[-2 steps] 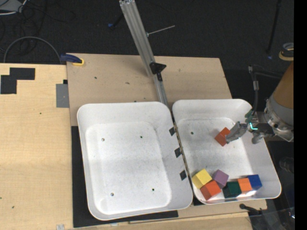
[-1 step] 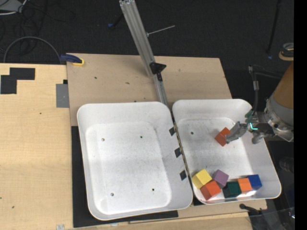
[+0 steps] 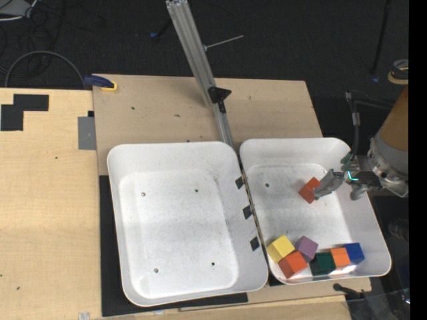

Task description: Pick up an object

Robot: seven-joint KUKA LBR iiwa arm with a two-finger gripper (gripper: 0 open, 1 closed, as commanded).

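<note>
The gripper (image 3: 323, 189) reached in over the right rim of the right bin (image 3: 293, 149), and its grey fingers (image 3: 328, 184) lay against the right side of a red-orange block (image 3: 309, 191) in the middle of that bin; whether they were closed on the block or merely touching it could not be told, since one finger alone showed clearly. The block sat tilted, well apart from the other pieces. Those were crowded into the bin's near corner on the right: a yellow cube (image 3: 281, 247), a red cube (image 3: 292, 264), a purple cube (image 3: 307, 247), a green cube (image 3: 323, 263), an orange cube (image 3: 341, 257) and a blue cube (image 3: 354, 252), touching one another in a cluster. The left bin (image 3: 133, 162) stood just beside, sharing the black-clipped divider edge. A slanted aluminium rail (image 3: 197, 57) rose behind the bins from the wooden bench (image 3: 267, 109).
</note>
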